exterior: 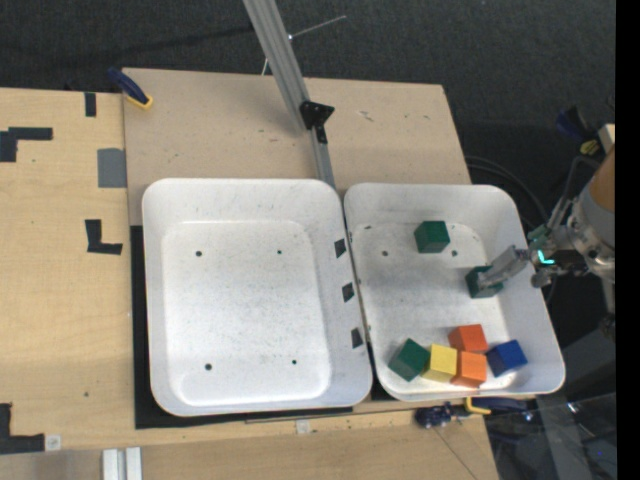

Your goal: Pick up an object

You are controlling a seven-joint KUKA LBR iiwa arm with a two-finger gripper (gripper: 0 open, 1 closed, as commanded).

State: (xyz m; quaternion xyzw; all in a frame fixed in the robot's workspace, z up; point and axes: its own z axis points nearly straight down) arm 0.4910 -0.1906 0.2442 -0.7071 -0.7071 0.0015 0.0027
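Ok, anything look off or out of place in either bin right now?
Nothing stands out. All the blocks sit inside the right bin: a green block alone near the back, and green, yellow, two orange and blue blocks bunched at its front. The gripper hovers at its right rim.

No words, numbers or signs to read anywhere. None on the white bins (245, 193), none on the colored blocks (455, 356), none on the tabletop (60, 268). Just plain black tape shapes (97, 236) there.

I see two shallow white plastic bins (160, 218); lower right of frame, small cubes: dark green (408, 358), yellow (441, 361), orange (469, 366), blue (508, 356).
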